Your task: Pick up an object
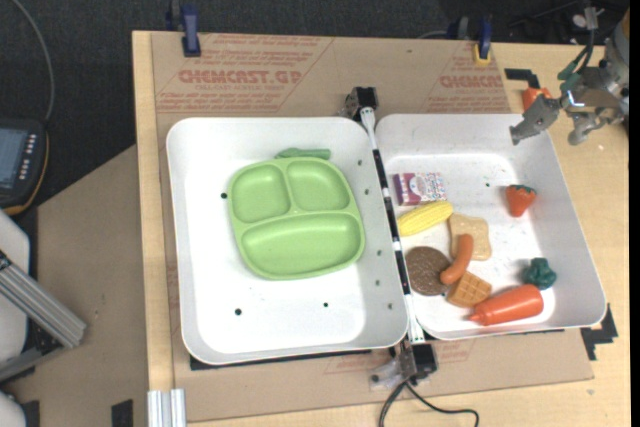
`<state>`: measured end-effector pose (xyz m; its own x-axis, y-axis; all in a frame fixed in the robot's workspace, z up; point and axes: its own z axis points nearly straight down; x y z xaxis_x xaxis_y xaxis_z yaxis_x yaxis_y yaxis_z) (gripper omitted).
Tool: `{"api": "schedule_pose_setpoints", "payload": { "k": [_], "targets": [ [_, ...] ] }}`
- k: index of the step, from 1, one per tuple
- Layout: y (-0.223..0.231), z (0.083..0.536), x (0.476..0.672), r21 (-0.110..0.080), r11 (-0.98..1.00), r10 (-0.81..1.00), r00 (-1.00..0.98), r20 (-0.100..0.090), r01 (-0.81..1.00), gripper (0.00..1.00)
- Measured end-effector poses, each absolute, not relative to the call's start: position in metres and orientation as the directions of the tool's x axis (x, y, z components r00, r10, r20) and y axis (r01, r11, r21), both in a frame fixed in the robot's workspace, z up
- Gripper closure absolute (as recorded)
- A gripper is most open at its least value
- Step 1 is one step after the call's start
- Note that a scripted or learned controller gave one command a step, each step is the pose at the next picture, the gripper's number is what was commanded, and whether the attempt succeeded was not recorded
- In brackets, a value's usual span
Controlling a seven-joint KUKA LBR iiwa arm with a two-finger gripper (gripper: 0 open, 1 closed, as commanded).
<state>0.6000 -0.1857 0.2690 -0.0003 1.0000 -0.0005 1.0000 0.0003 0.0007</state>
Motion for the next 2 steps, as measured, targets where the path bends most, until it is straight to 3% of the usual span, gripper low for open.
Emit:
{"api": "schedule_pose_setpoints", "payload": {
  "k": [1,2],
  "targets": [
    [-0.224,0.169,0.598,-0.010,-0.003,1.000,0.003,0.002,1.000,0.00],
    [-0.220,0.114,0.589,-0.007,0.000,1.000,0.000,0.003,1.000,0.00]
  ]
}}
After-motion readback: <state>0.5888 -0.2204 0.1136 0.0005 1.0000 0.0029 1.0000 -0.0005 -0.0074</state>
